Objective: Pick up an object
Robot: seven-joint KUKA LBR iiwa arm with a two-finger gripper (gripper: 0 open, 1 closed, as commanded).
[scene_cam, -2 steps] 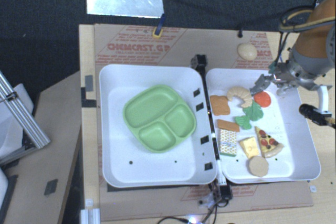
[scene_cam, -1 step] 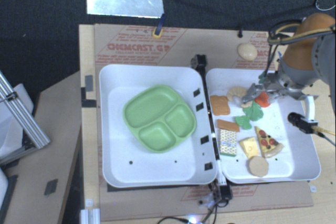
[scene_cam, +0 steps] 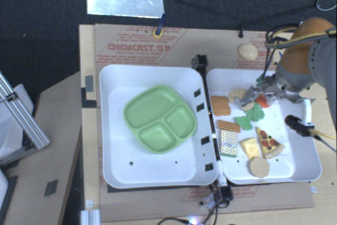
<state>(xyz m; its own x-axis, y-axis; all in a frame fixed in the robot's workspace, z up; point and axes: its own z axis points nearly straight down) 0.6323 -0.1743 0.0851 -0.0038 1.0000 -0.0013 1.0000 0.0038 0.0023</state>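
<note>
In the camera view we see the arm [scene_cam: 308,58] reaching in from the right, over the far part of the right bin [scene_cam: 303,158]. Its gripper [scene_cam: 253,96] is low over the toy food in this bin, just beside a red piece [scene_cam: 264,102] and just on the far side of a green leafy piece [scene_cam: 250,116]. Whether the gripper is wide or narrow we cannot tell, and also not whether it grips anything.

To the left of the gripper lie a pale round cookie [scene_cam: 237,95] and an orange-brown bread slice [scene_cam: 221,106]. Nearer to us in the same bin lie a brown cracker [scene_cam: 228,126], a checkered packet [scene_cam: 228,143], a yellow cheese wedge [scene_cam: 249,147], a pizza slice [scene_cam: 269,143] and a tan round disc [scene_cam: 258,167].

The left bin [scene_cam: 113,166] holds a green divided plate [scene_cam: 159,118] about in its middle. Beyond the right bin, a pale ball [scene_cam: 248,51] rests on the cardboard sheet [scene_cam: 137,45].
</note>
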